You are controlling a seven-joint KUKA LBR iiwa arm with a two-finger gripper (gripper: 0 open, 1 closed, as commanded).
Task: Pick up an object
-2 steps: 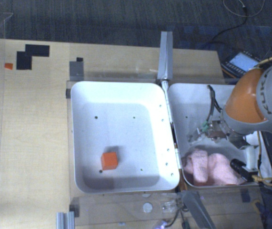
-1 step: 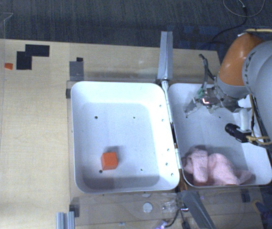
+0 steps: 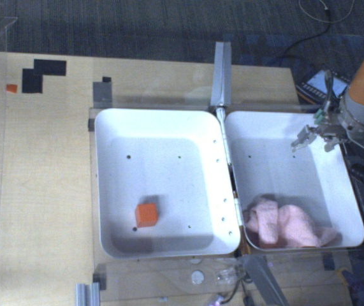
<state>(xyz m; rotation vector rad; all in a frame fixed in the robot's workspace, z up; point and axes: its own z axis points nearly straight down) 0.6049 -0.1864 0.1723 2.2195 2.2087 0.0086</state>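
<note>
— What's in reach, left to right?

— An orange block (image 3: 146,215) sits at about seven o'clock in the left bin (image 3: 111,171). A pink cloth (image 3: 287,225) is bunched at six o'clock in the right bin (image 3: 354,222).

— And you?

— My gripper (image 3: 314,137) hovers at two o'clock over the right bin, fingers spread, grasping nothing — so I'd judge nothing is picked yet; choosing, descending and closing all remain

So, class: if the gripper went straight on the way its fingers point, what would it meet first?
Probably the bare floor of the right bin. The gripper points down-left, clear of the pink cloth. Depth is uncertain.
</note>
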